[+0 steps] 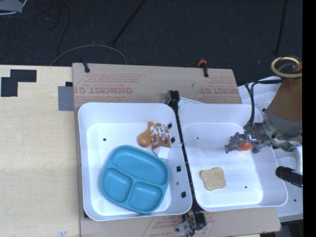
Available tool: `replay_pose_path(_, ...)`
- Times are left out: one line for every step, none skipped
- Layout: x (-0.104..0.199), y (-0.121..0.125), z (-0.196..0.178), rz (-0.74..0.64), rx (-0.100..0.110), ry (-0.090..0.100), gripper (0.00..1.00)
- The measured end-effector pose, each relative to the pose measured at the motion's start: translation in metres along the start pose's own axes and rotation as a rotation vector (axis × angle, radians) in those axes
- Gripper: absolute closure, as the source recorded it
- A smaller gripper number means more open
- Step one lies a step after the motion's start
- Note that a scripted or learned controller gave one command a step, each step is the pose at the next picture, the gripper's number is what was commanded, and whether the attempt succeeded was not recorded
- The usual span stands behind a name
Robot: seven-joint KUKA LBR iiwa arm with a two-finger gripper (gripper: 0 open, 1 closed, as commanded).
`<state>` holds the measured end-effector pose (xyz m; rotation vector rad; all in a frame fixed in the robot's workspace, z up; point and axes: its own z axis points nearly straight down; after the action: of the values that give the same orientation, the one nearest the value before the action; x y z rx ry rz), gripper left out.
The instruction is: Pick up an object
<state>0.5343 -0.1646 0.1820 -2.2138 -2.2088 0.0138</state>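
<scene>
A small orange object (243,145) is being pinched between the fingers of the gripper (241,145), at the right side of the right bin (256,194), over the bin floor near its right wall. Whether the object is being lifted clear of the floor or is resting on it cannot be told from this slanted view. The claw is being pressed together on the object, with only a small part of the orange surface being shown between the fingers.

The grip is being judged as shallow. The object could be lost if the arm (287,102) is being raised quickly or swung sideways, since so little of it is being held. A slip would be dropping it back into the right bin.

A tan toast-shaped piece (213,178) is lying well apart from the gripper, toward the lower left of the same bin, and is not being threatened by a straight lift. The divider (180,152) between the bins is standing well to the left. In the left bin (91,132), a blue sectioned plate (134,178) and a brown and white toy (154,136) are lying beside each other.

Open room is being offered directly upward. The right wall and the cables (252,100) near the arm are being judged as the closest obstructions.
</scene>
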Motion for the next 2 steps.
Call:
replay_pose_path(0.000,0.003,-0.007,-0.002,-0.013,-0.002,0.00)
replay_pose_path(-0.003,0.008,0.055,-0.002,-0.008,-0.001,0.00)
